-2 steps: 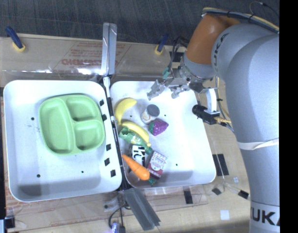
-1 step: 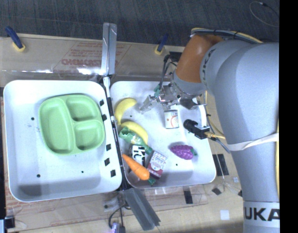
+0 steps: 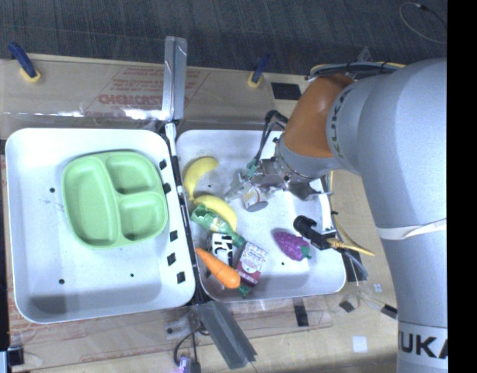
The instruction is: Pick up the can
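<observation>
In the right bin point(image 3: 332, 282), a small silvery can point(image 3: 255, 200) with a tan patch sits tilted between the fingers of my gripper point(image 3: 252, 188). The gripper reaches in from the right, below the orange band point(image 3: 312, 123), and is shut on the can near the bin's upper middle. The can's lower end is close to the bin floor; I cannot tell whether it touches it.
Two bananas point(image 3: 198, 174) point(image 3: 217, 208) lie left of the can. In front of them are a green packet point(image 3: 207, 221), a black-and-white item point(image 3: 221, 245), a carrot point(image 3: 220, 268), a red packet point(image 3: 252, 261) and a purple eggplant point(image 3: 290, 244). A green divided plate point(image 3: 114, 196) is in the left bin point(image 3: 29, 286).
</observation>
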Action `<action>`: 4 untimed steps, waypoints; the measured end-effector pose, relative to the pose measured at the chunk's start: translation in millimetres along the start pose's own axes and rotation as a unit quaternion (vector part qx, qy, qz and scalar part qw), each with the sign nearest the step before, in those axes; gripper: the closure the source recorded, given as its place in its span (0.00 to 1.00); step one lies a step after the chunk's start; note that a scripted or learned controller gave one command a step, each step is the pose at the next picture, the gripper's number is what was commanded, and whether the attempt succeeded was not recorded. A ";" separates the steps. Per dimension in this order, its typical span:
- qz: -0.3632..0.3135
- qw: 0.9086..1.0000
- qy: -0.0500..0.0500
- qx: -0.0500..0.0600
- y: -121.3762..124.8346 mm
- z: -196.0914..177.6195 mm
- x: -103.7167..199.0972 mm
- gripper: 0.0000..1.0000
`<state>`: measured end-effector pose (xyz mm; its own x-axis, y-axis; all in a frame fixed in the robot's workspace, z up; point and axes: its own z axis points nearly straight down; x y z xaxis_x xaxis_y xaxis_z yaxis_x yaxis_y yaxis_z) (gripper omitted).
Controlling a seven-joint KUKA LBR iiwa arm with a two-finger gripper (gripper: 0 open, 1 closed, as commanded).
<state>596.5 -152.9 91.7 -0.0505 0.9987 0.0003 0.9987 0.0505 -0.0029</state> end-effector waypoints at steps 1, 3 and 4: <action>0.002 1.000 0.000 -0.001 46.7 -11.0 7.9 0.00; 0.051 0.999 0.000 0.002 -9.0 -9.1 -0.2 1.00; 0.088 0.996 0.000 0.000 27.7 -100.2 86.2 1.00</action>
